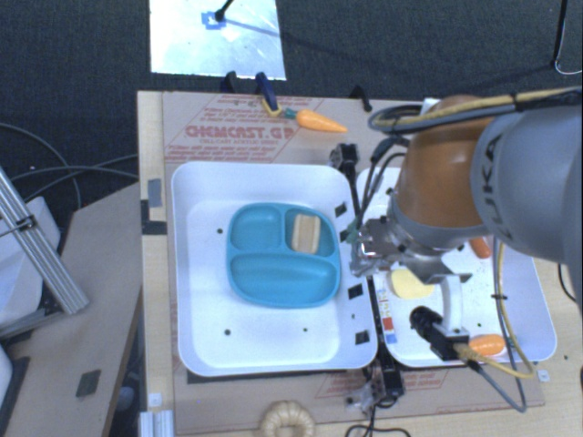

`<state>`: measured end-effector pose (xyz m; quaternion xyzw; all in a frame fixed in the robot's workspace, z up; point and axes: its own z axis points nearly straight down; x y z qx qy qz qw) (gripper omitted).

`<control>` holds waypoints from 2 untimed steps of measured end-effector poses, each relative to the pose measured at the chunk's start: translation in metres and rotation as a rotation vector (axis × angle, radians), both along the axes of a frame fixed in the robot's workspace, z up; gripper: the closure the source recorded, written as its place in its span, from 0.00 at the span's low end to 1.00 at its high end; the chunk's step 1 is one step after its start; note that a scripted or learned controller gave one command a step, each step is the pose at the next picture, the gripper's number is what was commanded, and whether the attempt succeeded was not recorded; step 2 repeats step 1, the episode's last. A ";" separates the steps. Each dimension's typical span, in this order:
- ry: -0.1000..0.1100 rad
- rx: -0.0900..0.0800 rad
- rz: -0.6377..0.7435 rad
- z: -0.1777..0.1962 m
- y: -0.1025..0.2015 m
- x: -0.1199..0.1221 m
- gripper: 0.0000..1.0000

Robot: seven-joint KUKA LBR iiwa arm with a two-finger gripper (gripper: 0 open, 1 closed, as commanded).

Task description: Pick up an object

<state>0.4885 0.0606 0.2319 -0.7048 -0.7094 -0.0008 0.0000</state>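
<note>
My gripper (pixel 372 255) hangs under the grey and orange wrist at the left edge of the right bin (pixel 537 335), close to the wall between the two bins. A pale yellow object (pixel 410 286) lies in the right bin just right of and below the gripper. Part of an orange object (pixel 480 248) peeks out from behind the arm further right. In the left bin (pixel 196 335) sits a blue divided plate (pixel 273 276) with a tan block (pixel 307 234) in its upper right compartment. The arm hides most of the right bin.
A toy carrot (pixel 319 121) and a blue-handled tool (pixel 266 87) lie on the cardboard behind the bins. A small orange piece (pixel 488 344) shows at the front of the right bin. A tan ring (pixel 286 420) sits at the bench's front edge.
</note>
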 end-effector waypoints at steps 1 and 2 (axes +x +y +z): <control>0.000 0.000 -0.006 0.000 -0.011 0.007 1.00; 0.000 0.000 -0.006 0.000 -0.011 0.007 1.00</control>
